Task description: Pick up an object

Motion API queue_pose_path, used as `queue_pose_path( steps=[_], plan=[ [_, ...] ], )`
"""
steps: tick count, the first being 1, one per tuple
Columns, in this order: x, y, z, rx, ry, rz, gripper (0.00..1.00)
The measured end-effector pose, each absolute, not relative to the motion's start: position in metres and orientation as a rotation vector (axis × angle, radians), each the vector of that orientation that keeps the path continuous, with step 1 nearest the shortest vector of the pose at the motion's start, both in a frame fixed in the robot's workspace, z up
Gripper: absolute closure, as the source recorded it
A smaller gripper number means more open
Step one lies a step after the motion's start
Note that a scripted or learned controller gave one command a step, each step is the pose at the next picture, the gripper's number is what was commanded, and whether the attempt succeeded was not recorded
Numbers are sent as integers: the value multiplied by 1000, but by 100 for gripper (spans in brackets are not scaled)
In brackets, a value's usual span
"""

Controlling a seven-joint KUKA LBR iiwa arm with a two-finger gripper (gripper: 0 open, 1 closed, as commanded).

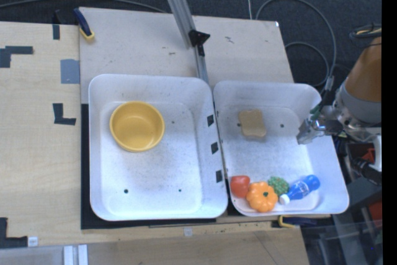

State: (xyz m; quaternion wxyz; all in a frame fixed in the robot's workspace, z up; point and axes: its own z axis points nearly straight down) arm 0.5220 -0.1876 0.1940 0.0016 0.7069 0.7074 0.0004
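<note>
Bowl fills the left bin, toys crowd the right bin's near edge, gripper grip unreadable.

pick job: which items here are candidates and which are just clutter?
Candidates, right bin:
- sponge
- tomato
- pumpkin
- green toy
- blue bottle
- gripper, at that bin's right edge

Possibly, left bin:
- yellow bowl

Clutter:
- clamp on the board
- metal pole
- cables on the floor
</note>
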Motion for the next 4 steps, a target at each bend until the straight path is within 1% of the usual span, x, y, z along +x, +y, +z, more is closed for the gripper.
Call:
queue_pose_path(
  steps=[1,2,3,4],
  plan=[
    [525,-197,243,2217,2219,2,100],
    [531,-137,244,2214,2231,1,100],
    [551,-79,247,2214,2232,2,100],
    [553,-24,240,2215,2231,-1,100]
  ],
)
